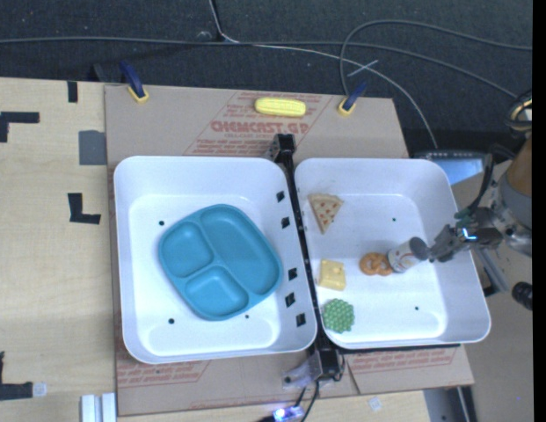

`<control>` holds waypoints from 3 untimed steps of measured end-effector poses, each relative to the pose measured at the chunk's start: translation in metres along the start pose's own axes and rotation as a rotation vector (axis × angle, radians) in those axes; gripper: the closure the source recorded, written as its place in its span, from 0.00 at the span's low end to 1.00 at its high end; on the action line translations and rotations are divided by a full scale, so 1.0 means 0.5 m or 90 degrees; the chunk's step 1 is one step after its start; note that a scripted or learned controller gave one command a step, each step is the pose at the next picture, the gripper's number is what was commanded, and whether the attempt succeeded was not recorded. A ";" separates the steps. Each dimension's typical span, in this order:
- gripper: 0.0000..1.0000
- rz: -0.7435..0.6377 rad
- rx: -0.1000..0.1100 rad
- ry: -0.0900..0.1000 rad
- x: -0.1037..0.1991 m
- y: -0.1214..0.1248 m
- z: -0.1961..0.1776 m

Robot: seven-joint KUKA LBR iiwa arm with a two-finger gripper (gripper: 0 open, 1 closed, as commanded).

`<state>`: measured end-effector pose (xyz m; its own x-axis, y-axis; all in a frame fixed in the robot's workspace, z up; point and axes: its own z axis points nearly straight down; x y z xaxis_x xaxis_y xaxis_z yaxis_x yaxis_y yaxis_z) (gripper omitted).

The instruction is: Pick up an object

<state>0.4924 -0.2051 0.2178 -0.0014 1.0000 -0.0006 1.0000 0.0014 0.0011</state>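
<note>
In the right bin (431,187) lie a tan cracker-like wedge (325,211), a yellow cheese-like block (332,275), a green bumpy ball (338,315) and a small orange pretzel-like ring (374,265). My gripper (401,258) reaches in low from the right, its tip right beside the orange ring on that ring's right side. I see nothing held between its fingers.
The left bin (136,183) holds a blue divided plate (218,260). A yellow corn-like toy (280,106) lies on the cardboard behind the bins, between two clamps (134,83). Cables run across the dark floor at the back.
</note>
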 end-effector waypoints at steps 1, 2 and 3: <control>1.00 -0.003 0.000 0.001 0.111 0.037 -0.018; 1.00 -0.001 0.002 0.000 0.204 0.066 0.004; 1.00 -0.004 0.001 0.001 0.315 0.112 -0.013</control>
<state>0.5483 -0.0472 0.2244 -0.0074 1.0000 0.0014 1.0000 0.0074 0.0001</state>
